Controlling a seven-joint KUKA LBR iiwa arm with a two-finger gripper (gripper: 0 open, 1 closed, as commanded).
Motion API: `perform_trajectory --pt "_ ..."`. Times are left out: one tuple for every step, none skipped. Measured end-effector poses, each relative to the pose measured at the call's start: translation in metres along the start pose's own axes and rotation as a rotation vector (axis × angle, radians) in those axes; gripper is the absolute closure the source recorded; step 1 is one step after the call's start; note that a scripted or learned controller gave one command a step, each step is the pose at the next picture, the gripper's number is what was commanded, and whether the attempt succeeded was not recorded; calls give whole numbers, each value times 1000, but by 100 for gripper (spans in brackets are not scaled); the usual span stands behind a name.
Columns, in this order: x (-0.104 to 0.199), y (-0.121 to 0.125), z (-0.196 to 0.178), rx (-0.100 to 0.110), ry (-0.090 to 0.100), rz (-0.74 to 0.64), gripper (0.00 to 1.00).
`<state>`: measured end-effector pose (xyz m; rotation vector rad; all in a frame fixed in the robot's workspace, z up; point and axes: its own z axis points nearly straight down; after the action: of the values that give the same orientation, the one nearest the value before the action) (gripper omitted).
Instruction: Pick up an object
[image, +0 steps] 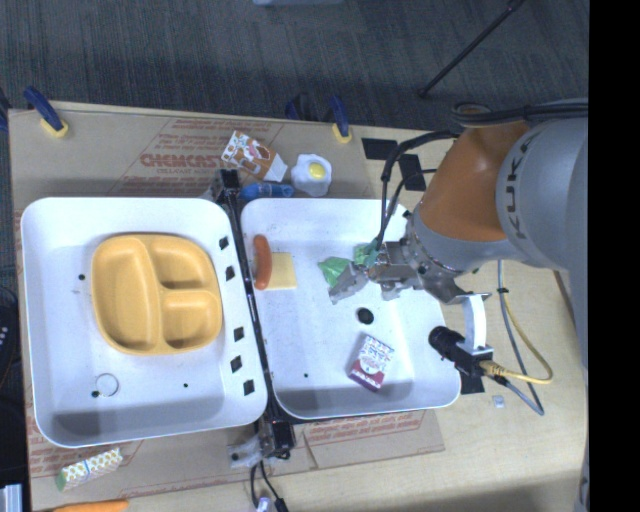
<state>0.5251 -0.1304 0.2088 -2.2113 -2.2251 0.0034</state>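
Observation:
In the right bin (310, 395) lie a red sausage (262, 260) and a yellow cheese slice (284, 271) by the left wall. A green leafy piece (334, 268) lies mid-bin, a small black disc (366, 317) below it, and a red and white packet (371, 362) near the front. My gripper (347, 286) hangs low over the bin's middle, its tip right beside and just below the green piece. Whether it touches the piece is not clear. The grey and orange arm (480, 200) reaches in from the right and hides the bin's right wall.
The left bin (50, 300) holds a yellow divided tray (156, 292). Behind the bins sit a small carton (243, 152), a blue item (266, 190) and a white and yellow egg-like toy (312, 173). Blue clamps (45, 110) grip the cardboard's far edge. Cables (520, 370) trail at the right.

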Motion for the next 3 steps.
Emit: perform_trajectory --pt "17 101 110 0 -1 -213 0" --pt "30 119 116 -2 -2 -6 0" --pt "30 119 106 -1 -1 -10 100"
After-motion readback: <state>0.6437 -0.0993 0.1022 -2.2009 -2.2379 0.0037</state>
